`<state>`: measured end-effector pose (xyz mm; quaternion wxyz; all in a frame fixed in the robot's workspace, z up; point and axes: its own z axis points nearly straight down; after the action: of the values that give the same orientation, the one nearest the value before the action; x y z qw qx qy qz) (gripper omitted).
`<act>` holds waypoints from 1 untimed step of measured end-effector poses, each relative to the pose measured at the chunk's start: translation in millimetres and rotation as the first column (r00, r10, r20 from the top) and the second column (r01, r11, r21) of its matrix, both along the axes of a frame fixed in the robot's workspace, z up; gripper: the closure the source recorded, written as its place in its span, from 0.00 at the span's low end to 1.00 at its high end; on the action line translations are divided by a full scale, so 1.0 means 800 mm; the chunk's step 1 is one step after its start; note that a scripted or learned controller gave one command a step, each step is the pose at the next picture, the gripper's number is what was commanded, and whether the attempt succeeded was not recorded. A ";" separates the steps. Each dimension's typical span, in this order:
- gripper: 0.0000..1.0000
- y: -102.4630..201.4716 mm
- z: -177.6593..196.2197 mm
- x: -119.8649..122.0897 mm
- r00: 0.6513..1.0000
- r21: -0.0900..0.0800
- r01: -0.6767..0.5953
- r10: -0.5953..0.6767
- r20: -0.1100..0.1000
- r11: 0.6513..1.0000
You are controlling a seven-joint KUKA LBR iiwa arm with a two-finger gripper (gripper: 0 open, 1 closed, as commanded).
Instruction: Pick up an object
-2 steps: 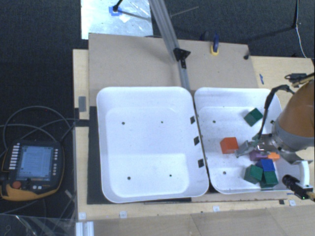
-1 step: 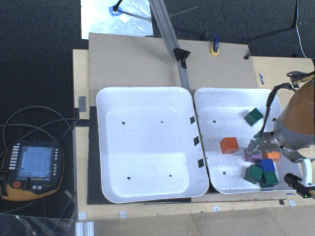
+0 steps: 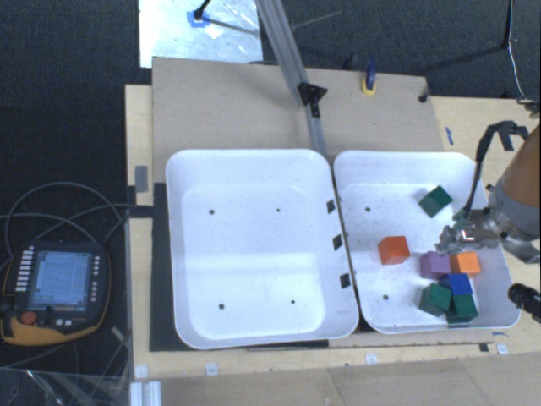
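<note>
Currently the gripper (image 3: 454, 237), jaw state not discernible, hovers over the purple block (image 3: 434, 265) and orange block (image 3: 466, 264) in the right bin (image 3: 397, 169); such blocks are likely light and rigid, best gripped across opposite flat faces.

One camera looks down at a slant from well above, taking in both white bins (image 3: 254, 163) mid-frame and the bench (image 3: 389, 104) around them.

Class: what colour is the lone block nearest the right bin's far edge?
Dark green block, clearest in the camera view.
</note>
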<state>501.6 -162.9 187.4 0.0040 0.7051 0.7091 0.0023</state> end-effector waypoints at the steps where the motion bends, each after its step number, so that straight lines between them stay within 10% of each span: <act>1: 1.00 -0.001 0.058 0.003 1.000 0.000 0.000 0.000 0.000 1.000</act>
<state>504.0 -163.4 233.5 0.0039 0.7053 0.7089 0.0020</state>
